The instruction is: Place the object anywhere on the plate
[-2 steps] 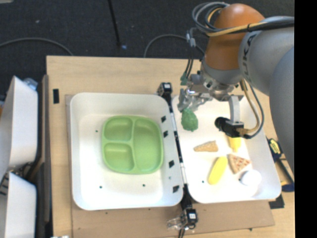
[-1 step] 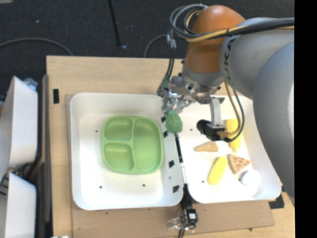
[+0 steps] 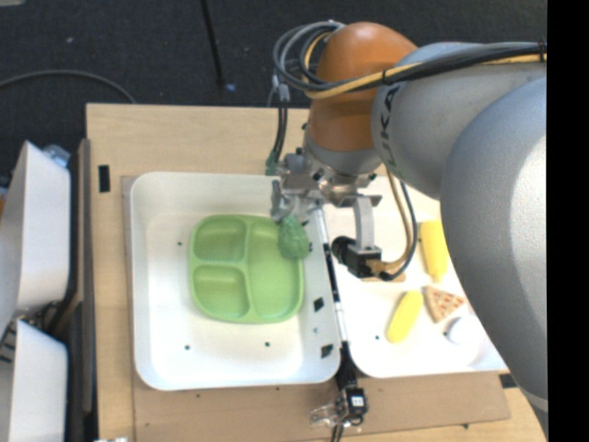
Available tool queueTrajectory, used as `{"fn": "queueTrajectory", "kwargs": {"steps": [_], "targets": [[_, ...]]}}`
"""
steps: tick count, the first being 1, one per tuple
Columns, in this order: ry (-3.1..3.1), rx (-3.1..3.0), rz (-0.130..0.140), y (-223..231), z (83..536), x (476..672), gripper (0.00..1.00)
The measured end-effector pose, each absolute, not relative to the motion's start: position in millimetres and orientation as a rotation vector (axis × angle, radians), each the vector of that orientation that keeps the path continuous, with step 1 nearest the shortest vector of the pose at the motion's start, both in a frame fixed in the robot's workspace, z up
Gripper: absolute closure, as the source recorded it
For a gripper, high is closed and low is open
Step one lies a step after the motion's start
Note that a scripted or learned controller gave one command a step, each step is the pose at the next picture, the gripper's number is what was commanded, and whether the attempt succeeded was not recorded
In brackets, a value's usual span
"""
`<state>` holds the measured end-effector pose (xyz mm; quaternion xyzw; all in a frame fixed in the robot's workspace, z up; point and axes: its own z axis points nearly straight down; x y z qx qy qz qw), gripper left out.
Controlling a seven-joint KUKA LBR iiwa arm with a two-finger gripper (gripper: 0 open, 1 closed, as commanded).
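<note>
Over left bin (image 3: pixel 156 339), gripper (image 3: pixel 293 212) hangs at upper right corner of green plate (image 3: pixel 244 267). Green lumpy object (image 3: pixel 294 240) sits right under fingertips, looks pinched between them, so claw clamped on it I'd say. Object hovers at plate's edge, maybe touching, hard to call. Carry mostly done; left: lower, let go. Corn (image 3: pixel 432 249), banana (image 3: pixel 403 317), pizza slice (image 3: pixel 444 302) sit in right bin (image 3: pixel 405 362).

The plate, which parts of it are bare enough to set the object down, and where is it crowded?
The plate has three compartments. The upper left one and the lower left one are bare, bordered by the left bin's white floor. The long right compartment is bare along its lower half. Its upper right corner is crowded: the gripper hangs there with a green object at its tip.
</note>
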<state>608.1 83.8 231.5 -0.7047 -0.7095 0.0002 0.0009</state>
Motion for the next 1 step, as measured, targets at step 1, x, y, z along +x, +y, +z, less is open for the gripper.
{"fn": "queueTrajectory", "kwargs": {"steps": [1], "targets": [[-2.224, -2.219, 0.0, 80.7, 231.9, 608.8, 0.0]]}}
